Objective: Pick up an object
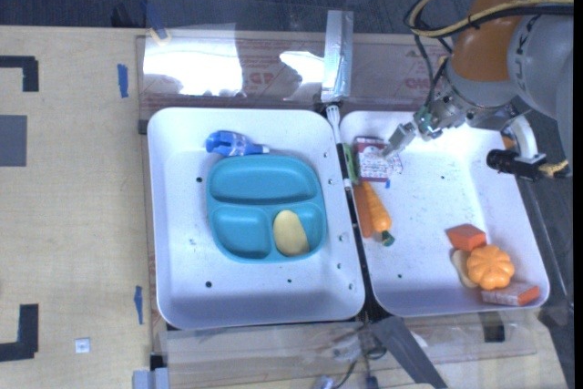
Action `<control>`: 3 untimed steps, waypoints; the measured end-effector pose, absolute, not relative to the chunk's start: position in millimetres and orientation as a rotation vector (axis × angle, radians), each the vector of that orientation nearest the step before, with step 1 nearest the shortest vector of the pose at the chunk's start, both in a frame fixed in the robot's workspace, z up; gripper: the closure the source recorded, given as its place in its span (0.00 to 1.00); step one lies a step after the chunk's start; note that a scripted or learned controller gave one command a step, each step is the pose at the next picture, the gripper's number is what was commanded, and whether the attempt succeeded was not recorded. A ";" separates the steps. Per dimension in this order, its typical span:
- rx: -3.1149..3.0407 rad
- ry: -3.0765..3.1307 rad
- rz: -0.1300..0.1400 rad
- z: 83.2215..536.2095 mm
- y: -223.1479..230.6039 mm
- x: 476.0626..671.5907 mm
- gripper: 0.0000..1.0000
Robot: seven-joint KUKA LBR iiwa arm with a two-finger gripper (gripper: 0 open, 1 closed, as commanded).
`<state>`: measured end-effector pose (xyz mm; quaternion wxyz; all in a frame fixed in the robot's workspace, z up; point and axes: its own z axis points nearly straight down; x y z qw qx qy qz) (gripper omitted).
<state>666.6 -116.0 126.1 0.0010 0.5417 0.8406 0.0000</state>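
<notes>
Packet (pixel 374 161) lies just below-left of gripper (pixel 401 138), near right bin's (pixel 437 282) inner wall; carrot (pixel 372 209) further below. Grip state: cannot tell, nothing visibly held. Risks, judged: flat packet slips the pinch; wall (pixel 347 182) blocks descent; carrot gets nudged.

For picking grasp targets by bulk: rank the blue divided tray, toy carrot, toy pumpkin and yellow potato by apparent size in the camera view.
1. Blue divided tray, by far the largest.
2. Toy carrot, longest of the small items, though slim.
3. Toy pumpkin and yellow potato look about alike, so I leave them unranked.
</notes>
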 end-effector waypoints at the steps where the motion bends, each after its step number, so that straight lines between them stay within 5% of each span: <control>1: 1.886 2.507 0.002 114.3 -152.7 667.5 0.00; 3: 1.771 2.572 -0.012 100.8 -122.8 669.5 0.00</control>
